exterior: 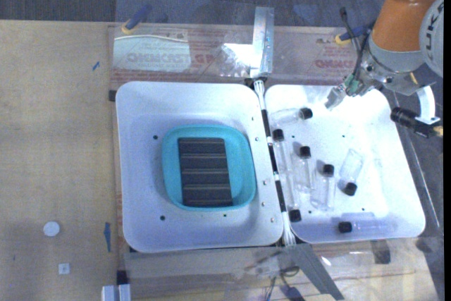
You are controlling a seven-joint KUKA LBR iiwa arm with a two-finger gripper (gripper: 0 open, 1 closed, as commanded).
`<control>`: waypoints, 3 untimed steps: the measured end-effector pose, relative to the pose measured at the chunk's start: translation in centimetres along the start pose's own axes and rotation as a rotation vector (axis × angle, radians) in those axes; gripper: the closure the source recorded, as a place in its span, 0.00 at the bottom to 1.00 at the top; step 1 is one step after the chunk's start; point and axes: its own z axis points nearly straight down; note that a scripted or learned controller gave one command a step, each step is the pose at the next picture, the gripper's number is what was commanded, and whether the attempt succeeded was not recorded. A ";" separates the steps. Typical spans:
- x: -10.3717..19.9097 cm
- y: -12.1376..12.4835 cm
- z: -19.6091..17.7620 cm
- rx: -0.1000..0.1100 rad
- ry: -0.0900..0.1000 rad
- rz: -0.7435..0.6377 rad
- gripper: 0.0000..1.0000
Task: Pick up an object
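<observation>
Clear plastic vials with black caps, scattered across the right bin, several lying side by side near its left wall. Teal tray holding a dark ribbed block in the left bin. Hand poised above the right bin's far edge, apart from the vials; finger spread impossible to tell.

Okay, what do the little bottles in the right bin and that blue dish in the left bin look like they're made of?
The vials look like clear plastic or glass, I can't tell which: the white bin floor shows through them, and each has a small black cap, probably plastic. The blue dish looks like smooth moulded plastic with a soft sheen and rounded corners. The dark ribbed block inside it looks matte, perhaps rubber or foam.
</observation>
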 end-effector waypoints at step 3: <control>1.3 0.6 2.5 0.003 0.003 -0.023 1.00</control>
